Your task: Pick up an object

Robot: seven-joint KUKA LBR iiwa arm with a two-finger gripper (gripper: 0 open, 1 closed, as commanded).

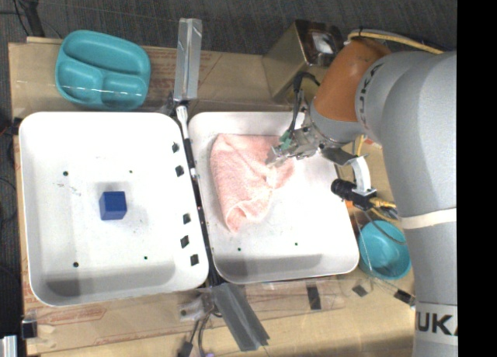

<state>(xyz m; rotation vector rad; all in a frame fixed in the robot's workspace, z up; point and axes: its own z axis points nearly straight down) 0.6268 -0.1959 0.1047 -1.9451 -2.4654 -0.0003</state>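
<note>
A crumpled pink cloth (pixel 242 179) lies in the right bin (pixel 326 247), spread from its upper middle down toward its centre. My gripper (pixel 283 151) is down at the cloth's upper right corner, right against the fabric. The cloth's edge looks bunched up at the fingertips, but the wrist hides how the fingers stand. A small blue cube (pixel 113 204) sits alone in the left bin (pixel 46 270), far from the gripper.
A teal divided tray (pixel 102 68) rests on the bench behind the left bin. A teal bowl (pixel 385 248) sits by the right bin's front right corner, under the arm. A metal divider with black clips runs between the bins.
</note>
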